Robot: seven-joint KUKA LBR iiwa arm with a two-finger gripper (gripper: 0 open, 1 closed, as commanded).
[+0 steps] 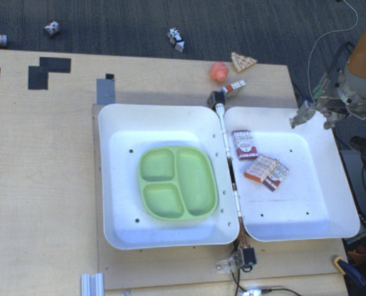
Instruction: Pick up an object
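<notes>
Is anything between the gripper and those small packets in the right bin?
Nothing visible. The gripper hangs over the right bin's upper right corner, and bare white floor lies between it and the packets near the bin's left side.

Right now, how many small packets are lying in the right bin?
3. One red-and-white packet lies near the bin's left wall; an orange packet and a dark red packet lie touching at the middle. Another could hide beneath them.

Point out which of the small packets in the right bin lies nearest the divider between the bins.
The red-and-white packet, uppermost of the three; the orange one and the dark one lie farther right.
</notes>
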